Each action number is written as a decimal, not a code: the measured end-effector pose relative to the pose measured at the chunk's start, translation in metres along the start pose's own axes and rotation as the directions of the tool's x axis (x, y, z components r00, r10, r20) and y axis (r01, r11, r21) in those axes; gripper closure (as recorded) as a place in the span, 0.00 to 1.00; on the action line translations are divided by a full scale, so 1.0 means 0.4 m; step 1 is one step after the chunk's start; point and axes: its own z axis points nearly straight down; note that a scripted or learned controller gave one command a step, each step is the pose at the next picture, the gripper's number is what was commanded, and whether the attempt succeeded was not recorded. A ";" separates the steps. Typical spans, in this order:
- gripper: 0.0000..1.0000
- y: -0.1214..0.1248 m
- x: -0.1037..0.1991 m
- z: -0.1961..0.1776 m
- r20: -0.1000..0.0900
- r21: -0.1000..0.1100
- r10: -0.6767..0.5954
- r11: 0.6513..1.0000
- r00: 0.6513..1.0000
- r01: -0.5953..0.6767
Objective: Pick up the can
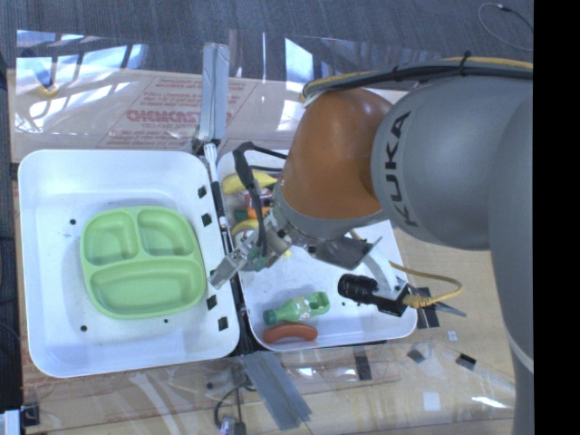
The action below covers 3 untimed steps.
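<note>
My gripper (243,259) hangs low over the left side of the right bin (381,332), close to the divider between the bins. The bulky orange and grey wrist hides most of that bin. A small colourful object (246,210) with red and orange marks peeks out just above the gripper, by the bin's left wall. I cannot tell whether it is the can. Something pale green (265,259) shows right beside the gripper, too covered to name.
A green bottle (297,309) and a red sausage-shaped item (290,333) lie at the right bin's front. A yellow banana-like piece (239,185) sits at its back left. The left bin (45,243) holds a green divided plate (140,261). A black cable plug (367,293) hangs off the arm.
</note>
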 end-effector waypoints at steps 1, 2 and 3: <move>0.00 -0.128 -0.141 0.116 -0.001 -0.001 -0.235 0.972 0.972 0.235; 0.00 0.198 -0.311 -0.184 0.004 -0.003 -0.290 0.957 0.957 0.290; 0.00 -0.026 -0.401 -0.191 0.002 -0.002 -0.339 0.941 0.941 0.339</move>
